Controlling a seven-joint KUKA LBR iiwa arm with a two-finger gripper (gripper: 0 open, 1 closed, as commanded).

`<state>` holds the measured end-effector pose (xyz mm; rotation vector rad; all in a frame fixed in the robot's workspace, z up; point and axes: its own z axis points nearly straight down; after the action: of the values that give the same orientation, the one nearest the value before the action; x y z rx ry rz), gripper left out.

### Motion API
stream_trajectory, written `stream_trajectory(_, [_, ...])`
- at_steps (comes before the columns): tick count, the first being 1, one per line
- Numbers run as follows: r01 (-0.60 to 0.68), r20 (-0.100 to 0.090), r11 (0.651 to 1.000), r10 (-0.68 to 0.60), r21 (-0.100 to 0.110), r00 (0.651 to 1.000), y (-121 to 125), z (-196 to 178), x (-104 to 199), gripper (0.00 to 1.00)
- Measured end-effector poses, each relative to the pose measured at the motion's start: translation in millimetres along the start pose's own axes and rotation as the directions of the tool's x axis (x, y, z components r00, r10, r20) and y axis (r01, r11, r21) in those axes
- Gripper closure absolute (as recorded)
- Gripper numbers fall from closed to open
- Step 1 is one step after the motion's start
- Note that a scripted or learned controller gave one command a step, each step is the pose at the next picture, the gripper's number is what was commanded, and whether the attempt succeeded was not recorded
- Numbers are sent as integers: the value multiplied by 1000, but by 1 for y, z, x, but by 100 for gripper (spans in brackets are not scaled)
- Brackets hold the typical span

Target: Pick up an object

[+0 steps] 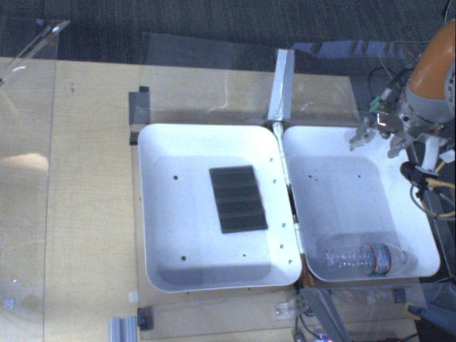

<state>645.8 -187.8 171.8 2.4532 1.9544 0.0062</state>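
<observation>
Two white bins sit on a wooden bench: the gripper [376, 137] hangs spread and bare over the right bin's [335, 169] far edge, while a light, slippery, crushable clear bottle [362, 257], best grasped mid-body, lies along its near edge.

A ridged pad [239, 199] lies near the middle of the left bin [160, 262]. A bottle [360, 257] lies on its side along the near edge of the right bin [313, 144], toward its near right corner.
</observation>
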Motion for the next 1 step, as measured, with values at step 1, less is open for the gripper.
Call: stream_trajectory(1, [-108,0,994,108,0,994,-90,-74,-25,0])
